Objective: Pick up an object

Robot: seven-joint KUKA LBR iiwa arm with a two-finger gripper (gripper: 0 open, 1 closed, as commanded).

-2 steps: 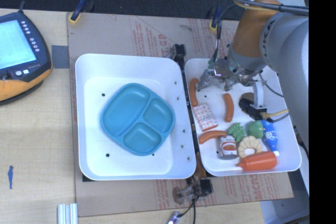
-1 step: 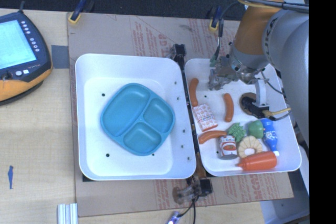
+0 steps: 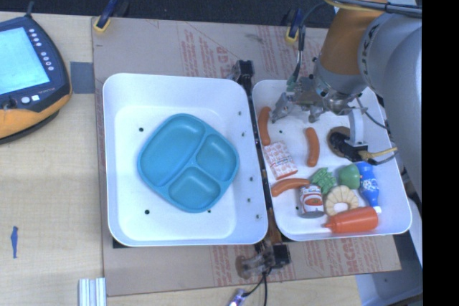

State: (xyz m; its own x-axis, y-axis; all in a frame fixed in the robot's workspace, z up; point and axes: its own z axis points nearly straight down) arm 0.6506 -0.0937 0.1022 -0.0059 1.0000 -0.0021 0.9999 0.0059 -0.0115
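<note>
Claw (image 3: pixel 297 110) hangs at the right bin's (image 3: pixel 401 222) far end; I cannot tell its state. Leftward lies a blue divided plate (image 3: pixel 188 162). Just below: sausages (image 3: pixel 310 145), a red-and-white packet (image 3: pixel 279 160) (print unreadable), a small can (image 3: pixel 311 201), a red bottle (image 3: pixel 352 221).

My own arm (image 3: pixel 373 46) runs off the right edge and covers the right bin's (image 3: pixel 401 215) far corner. My end effector (image 3: pixel 301 105) is small and dark — finger state unreadable. The handheld screen (image 3: pixel 25 75) is cut off at the left — its display too blurred to read.
</note>
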